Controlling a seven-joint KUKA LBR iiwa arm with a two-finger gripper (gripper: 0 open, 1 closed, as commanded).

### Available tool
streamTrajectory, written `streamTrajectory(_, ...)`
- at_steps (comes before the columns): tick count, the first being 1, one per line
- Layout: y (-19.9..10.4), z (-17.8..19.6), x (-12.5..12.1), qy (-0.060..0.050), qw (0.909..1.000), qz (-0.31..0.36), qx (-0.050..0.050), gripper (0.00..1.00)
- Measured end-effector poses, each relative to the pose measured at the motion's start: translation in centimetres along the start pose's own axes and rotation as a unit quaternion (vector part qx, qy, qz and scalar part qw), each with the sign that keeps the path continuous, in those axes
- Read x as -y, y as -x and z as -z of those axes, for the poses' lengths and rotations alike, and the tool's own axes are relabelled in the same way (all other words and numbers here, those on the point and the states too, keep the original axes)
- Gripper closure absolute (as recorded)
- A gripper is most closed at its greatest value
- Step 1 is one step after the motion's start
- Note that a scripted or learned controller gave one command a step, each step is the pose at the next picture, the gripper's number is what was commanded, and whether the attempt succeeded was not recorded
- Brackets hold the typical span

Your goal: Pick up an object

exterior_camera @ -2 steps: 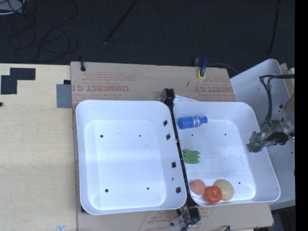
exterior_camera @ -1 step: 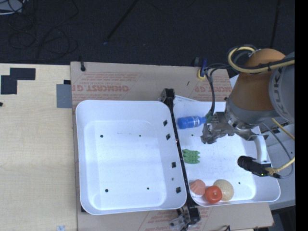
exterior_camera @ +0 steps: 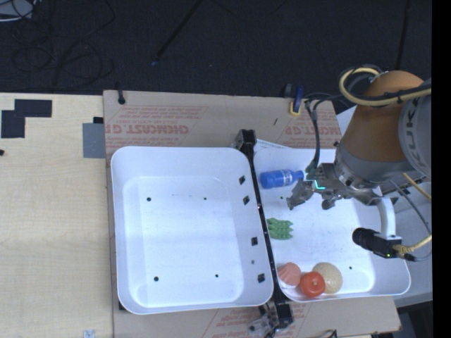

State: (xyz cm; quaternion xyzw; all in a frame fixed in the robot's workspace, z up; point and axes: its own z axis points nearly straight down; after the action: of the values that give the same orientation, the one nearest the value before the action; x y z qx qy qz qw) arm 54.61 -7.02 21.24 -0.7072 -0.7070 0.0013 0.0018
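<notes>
In the right bin (exterior_camera: 366,273) lie a blue bottle (exterior_camera: 280,179) on its side at the far left, a small green pod-like item (exterior_camera: 280,229) below it, and three round pieces at the near edge: a pink one (exterior_camera: 289,273), a red one (exterior_camera: 312,284) and a beige one (exterior_camera: 328,277). My gripper (exterior_camera: 311,201) hangs over the upper middle of this bin, just right of the bottle. Its two dark fingers stand apart, open, with only white bin floor between them.
The left bin (exterior_camera: 141,259) lies beside the right one, and a black divider rail (exterior_camera: 257,217) runs between them. The orange-banded wrist (exterior_camera: 384,118) and its cables rise at the right. A black cylinder (exterior_camera: 373,241) on the arm overhangs the right bin's right side.
</notes>
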Motion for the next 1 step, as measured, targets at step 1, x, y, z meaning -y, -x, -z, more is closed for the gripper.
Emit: streamTrajectory(1, 6.37, -5.59, -0.20, -0.001, 1.0000, -0.002, 0.000, 0.00)
